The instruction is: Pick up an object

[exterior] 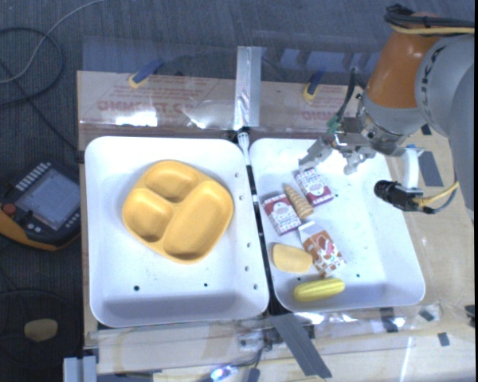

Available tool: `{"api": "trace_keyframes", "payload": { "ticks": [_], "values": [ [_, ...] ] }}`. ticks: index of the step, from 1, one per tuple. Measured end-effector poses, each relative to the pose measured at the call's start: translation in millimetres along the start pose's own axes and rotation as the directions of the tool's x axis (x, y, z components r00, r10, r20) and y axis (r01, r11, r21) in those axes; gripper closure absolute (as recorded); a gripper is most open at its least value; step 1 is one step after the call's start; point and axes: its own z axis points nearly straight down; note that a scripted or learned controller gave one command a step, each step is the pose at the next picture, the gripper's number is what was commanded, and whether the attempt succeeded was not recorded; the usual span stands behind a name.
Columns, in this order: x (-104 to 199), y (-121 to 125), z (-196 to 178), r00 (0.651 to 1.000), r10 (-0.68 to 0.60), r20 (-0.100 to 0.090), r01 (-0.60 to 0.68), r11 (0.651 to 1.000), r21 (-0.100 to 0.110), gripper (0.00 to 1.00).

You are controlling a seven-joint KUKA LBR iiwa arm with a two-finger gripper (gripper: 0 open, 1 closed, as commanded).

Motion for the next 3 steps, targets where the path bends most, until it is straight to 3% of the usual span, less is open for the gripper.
{"api": "trace_keyframes", "payload": {
  "ticks": [1,2,3],
  "values": [
    [-12.1,19.1,104.7,0.974,-0.225,0.001,0.225,0.974,-0.002,0.0],
    [-12.9,20.4,96.0,0.974,-0.225,0.0,0.225,0.974,-0.003,1.0],
    [35.6,37.5,15.2,0.96,-0.279,0.002,0.279,0.96,-0.002,1.0]
  ]
}}
